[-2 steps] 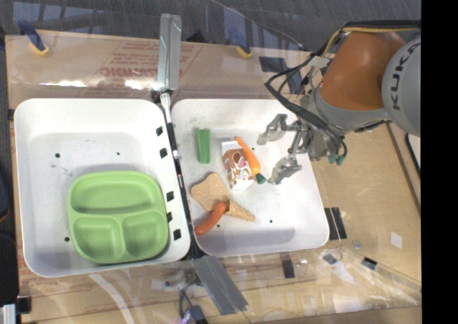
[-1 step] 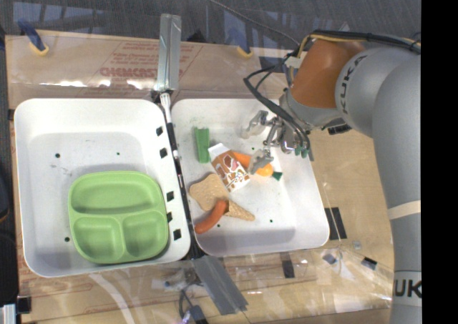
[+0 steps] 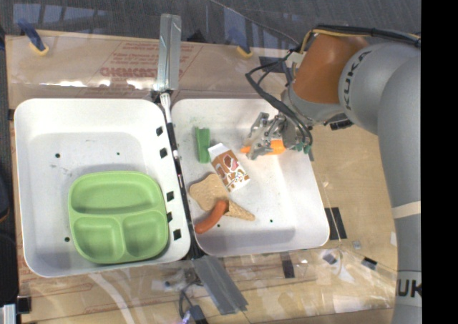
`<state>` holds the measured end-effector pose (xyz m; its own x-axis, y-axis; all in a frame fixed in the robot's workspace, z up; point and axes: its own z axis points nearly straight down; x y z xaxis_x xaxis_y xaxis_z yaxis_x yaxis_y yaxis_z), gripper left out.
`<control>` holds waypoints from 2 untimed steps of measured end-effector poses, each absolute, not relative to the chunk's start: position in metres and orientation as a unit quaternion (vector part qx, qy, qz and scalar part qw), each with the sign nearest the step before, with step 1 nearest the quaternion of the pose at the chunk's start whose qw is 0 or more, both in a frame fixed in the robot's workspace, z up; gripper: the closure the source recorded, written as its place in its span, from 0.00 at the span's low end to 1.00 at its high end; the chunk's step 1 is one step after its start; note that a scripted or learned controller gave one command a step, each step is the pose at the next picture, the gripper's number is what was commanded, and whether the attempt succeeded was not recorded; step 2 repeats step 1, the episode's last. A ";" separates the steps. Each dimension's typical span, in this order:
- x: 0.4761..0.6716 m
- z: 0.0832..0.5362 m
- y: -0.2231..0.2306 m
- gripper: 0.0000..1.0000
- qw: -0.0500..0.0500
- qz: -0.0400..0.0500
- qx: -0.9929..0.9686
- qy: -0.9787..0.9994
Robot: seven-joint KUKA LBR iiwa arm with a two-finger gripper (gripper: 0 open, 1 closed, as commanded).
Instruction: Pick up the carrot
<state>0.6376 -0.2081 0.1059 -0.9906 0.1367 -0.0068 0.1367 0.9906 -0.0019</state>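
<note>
The bench [image 3: 358, 165] is a tan board under clear plastic sheeting, set on a dark carpeted floor, and it carries two shallow white bins side by side. The left bin [image 3: 43, 144] holds a green divided plate [image 3: 118, 217] with three compartments, lying in the bin's near half. The right bin [image 3: 300, 208] holds several items: a small green block [image 3: 202, 144] standing near the shared divider, a brown-and-white carton [image 3: 230, 168] lying tilted just beside it, a slice of toast [image 3: 207, 190] touching the carton's lower edge, and a red-orange sausage [image 3: 210, 219] lying across the toast's near corner at the bin's front. The grey arm [image 3: 390, 86], with its orange band [image 3: 322, 65], reaches in from the right and ends over the far right part of the right bin. The gripper [image 3: 268, 136] is down at the level of the bin floor, its metal fingers [image 3: 259, 129] pointing toward the left. The carrot [image 3: 265, 147], a small orange piece, sits between those fingers, apart from the other items and to the right of the carton. The fingers appear closed on the carrot, gripping it. Whether the carrot rests on the bin floor or is raised off it cannot be determined. A grey metal bar [image 3: 169, 51] lies on the bench beyond the divider between the bins.
</note>
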 end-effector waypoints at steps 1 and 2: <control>0.656 0.183 -0.127 1.00 0.004 0.000 -0.025 1.000; 0.656 0.183 -0.127 1.00 0.004 0.000 -0.025 1.000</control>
